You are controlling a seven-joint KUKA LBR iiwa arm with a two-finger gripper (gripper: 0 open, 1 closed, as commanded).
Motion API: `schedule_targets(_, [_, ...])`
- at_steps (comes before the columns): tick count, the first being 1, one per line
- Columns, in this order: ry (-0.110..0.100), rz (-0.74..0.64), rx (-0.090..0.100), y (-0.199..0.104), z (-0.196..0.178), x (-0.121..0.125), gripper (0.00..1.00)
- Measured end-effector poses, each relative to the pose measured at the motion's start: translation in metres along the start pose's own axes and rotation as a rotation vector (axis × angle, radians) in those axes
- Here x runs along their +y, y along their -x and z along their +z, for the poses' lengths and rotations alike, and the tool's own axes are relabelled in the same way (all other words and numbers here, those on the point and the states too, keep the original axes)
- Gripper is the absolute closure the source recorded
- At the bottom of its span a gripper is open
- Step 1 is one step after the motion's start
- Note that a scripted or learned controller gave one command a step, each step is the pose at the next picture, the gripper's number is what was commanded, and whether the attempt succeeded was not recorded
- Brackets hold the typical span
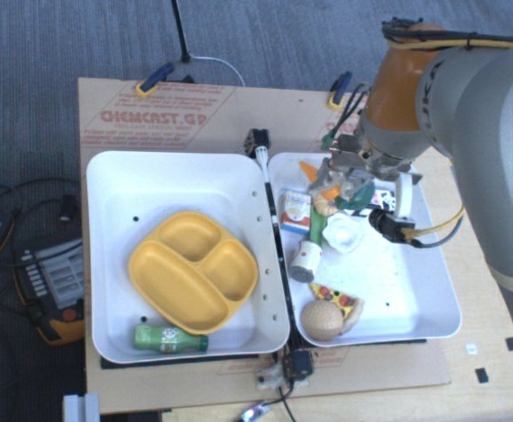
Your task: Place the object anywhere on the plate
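A yellow plate (193, 271) with three compartments lies in the middle of the left bin (116, 183). My gripper (337, 185) is low over the upper part of the right bin (432, 297), among a cluster of small toy foods. Right under and beside it sit an orange carrot piece (307, 170), a small white carton (295, 211), a green item (318, 222) and a white cup (343, 233). The wrist hides whatever lies directly beneath it.
A green bottle (170, 338) lies on its side at the left bin's front wall, just below the plate. In the right bin's front are a grey-white cylinder (305, 260), a pizza slice (337, 299) and a brown bun (321, 321). A ridge (274, 236) divides the bins.
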State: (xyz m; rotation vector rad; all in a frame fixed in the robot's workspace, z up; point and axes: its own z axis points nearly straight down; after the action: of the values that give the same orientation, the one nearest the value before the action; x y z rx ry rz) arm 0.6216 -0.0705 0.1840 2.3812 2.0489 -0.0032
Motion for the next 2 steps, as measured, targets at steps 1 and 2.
schedule_targets(1, [0.000,0.190,0.001,-0.045,-0.076,-0.065,1.00])
schedule_targets(2, [-0.003,0.512,0.001,-0.094,-0.048,-0.096,1.00])
